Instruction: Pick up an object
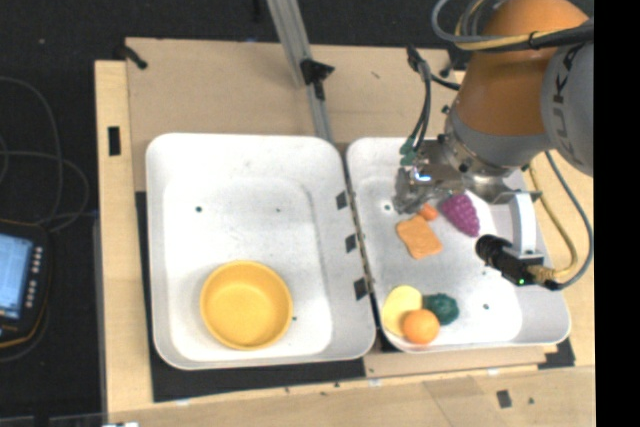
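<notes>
Lying in the right bin (540, 320), the orange block (419, 237) is taken as the likeliest target, with the gripper (412, 187) just above it. Whether anything is clamped cannot be told. A small orange piece (429, 212) and purple grapes (461, 213) are crowded just beside the block, so a neighbour could be nudged or pinched instead. The block looks flat, so a slip is judged possible. A yellow bowl (246, 304) is well apart from the block, in the left bin (200, 175).

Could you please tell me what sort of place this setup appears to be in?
Probably a robotics lab test bench: a grey and orange robot arm reaches over two shallow white plastic bins, with a handheld control pendant lying alongside.
</notes>
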`<state>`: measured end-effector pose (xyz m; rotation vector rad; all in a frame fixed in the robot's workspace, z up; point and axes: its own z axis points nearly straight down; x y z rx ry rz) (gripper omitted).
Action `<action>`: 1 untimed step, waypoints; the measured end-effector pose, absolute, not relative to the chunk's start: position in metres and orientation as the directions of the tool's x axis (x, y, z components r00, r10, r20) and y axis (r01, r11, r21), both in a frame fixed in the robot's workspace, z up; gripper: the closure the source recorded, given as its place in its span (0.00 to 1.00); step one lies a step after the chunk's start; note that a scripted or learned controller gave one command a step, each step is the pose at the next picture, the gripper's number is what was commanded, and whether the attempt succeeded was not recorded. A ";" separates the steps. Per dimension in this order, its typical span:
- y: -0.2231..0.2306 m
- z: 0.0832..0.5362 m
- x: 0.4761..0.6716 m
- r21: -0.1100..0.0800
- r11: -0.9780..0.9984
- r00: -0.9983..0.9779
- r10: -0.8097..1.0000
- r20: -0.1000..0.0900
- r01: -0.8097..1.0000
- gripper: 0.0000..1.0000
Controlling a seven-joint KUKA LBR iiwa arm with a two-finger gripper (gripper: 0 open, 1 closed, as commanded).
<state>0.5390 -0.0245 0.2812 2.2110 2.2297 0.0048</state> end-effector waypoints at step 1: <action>0.027 0.281 0.547 0.002 0.008 -0.008 1.000 0.001 1.000 1.00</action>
